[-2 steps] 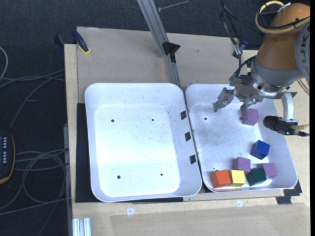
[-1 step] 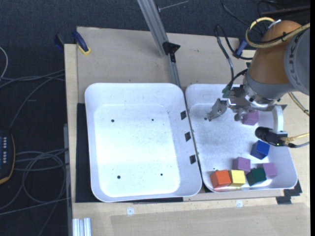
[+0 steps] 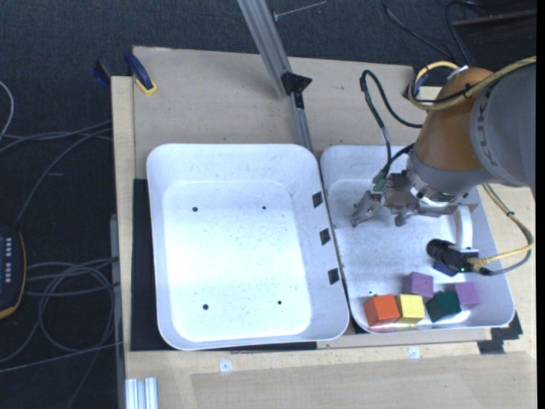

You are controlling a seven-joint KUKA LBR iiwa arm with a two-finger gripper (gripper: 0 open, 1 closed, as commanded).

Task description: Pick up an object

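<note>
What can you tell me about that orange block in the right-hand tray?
The orange block is a small cube, matte like foam or painted wood. It sits flat in the near-left corner of the right tray, at the left end of a cluster of blocks. Its right side touches the yellow block. The end effector hangs farther back in the tray, well clear of it.

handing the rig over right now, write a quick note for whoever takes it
Gripper: over the upper part of the right bin, fingers spread, nothing between them.
Objects: all at the right bin's near edge: orange block, yellow block, dark green block, and two purple blocks.
Left bin: no blocks in it.
Done: no pick yet.
Left: move the gripper down to the cluster, close on one block, lift.
</note>
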